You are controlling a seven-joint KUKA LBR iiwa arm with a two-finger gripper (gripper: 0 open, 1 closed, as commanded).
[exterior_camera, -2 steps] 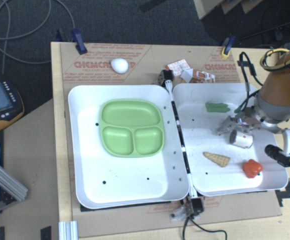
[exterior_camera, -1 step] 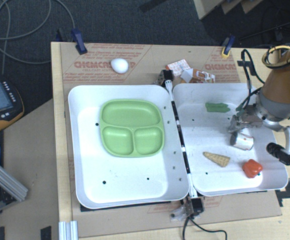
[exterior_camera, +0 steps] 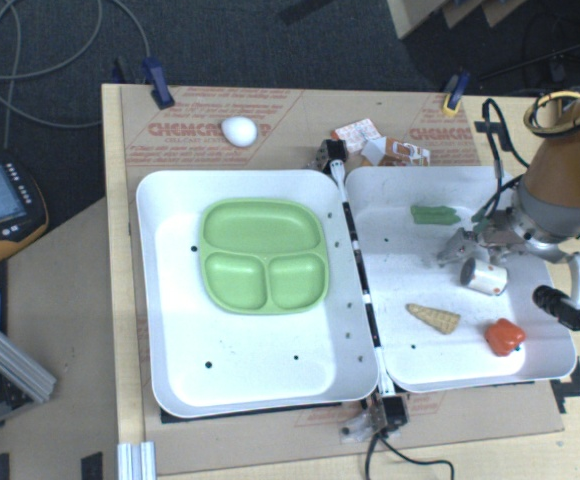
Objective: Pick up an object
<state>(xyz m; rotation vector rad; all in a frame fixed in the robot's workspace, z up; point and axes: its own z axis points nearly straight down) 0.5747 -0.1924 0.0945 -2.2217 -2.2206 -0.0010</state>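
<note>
The right bin [exterior_camera: 400, 268] holds several small things: a green block [exterior_camera: 435, 214] at the back, a white cylinder [exterior_camera: 486, 280] in the middle right, a tan cone [exterior_camera: 434, 317] lying toward the front, and a red pepper-like toy [exterior_camera: 505, 336] at the front right. My gripper [exterior_camera: 467, 260] reaches in from the right and hangs low over the bin, just left of and touching or nearly touching the white cylinder. Its grey fingers [exterior_camera: 451, 251] are splayed open, and nothing shows between them.
A green three-part plate [exterior_camera: 264, 254] lies in the left bin [exterior_camera: 170, 298]. A white egg [exterior_camera: 238, 130] and crumpled wrappers [exterior_camera: 380, 146] rest on the cardboard behind the bins. Blue clamps [exterior_camera: 156, 81] hold the board's back edge.
</note>
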